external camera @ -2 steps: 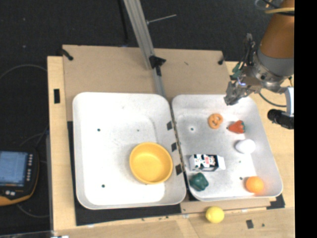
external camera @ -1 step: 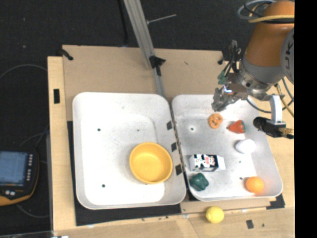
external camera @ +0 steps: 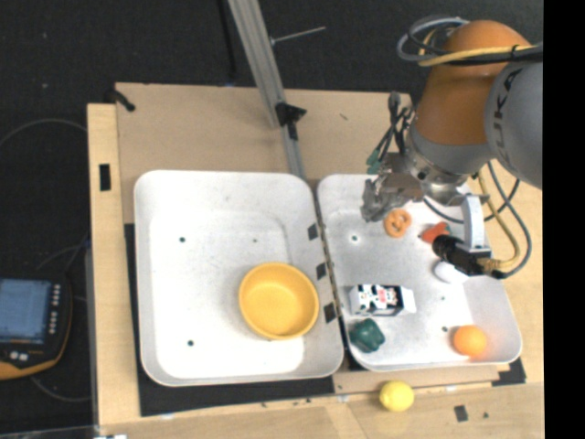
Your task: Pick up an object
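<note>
Two white bins sit side by side on my bench, and my gripper (external camera: 377, 199) hangs over the far edge of the right bin (external camera: 416, 337), near that bin's far left corner. From this slant I cannot tell how my tool is set, and I see nothing clearly caught in it. Just beside it, toward the bin's middle, lies a small orange ring-shaped object (external camera: 396, 223); whether my tool touches it I cannot tell.

The right bin carries most of the things. Near its right edge there is a small red-orange piece (external camera: 432, 233), partly behind the black cabling of my wrist, and just below that a small white object (external camera: 445, 271). Toward the near left part of the bin lies a little black-and-white carton (external camera: 379, 299) on its side, and touching its near edge a dark green lump (external camera: 367, 335). In the near right corner rests an orange ball-like fruit (external camera: 470, 340).

The left bin (external camera: 183, 208) holds one thing, a yellow bowl (external camera: 279, 299), upright, in the near right part of the bin, close to the wall it shares with its neighbour.

Outside both bins, on the bench's near edge just past the right bin's front rim, sits a yellow lemon-like object (external camera: 396, 396). A grey metal pole (external camera: 260, 58) slants up from the gap between the bins at the far side.
</note>
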Controlling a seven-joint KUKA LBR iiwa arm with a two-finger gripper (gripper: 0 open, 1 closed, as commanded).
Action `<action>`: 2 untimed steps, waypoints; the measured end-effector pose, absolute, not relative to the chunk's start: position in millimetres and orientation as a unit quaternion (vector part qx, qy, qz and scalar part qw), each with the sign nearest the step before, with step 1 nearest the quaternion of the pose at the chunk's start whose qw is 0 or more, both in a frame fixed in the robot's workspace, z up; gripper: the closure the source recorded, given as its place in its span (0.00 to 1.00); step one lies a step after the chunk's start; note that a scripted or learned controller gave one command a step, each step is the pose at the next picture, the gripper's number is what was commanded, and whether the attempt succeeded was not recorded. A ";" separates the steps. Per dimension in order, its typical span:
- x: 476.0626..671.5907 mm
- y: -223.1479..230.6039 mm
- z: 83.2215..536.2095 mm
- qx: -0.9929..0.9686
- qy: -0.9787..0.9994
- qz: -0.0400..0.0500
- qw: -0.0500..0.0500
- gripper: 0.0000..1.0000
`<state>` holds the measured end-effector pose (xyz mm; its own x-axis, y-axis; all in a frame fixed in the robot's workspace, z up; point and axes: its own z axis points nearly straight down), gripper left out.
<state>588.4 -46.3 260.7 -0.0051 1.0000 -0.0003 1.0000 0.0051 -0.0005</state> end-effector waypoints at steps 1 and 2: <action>572.1 9.6 249.1 -0.705 -0.709 0.000 0.000 1.00; 564.1 58.7 237.4 -0.705 -0.709 0.000 0.000 1.00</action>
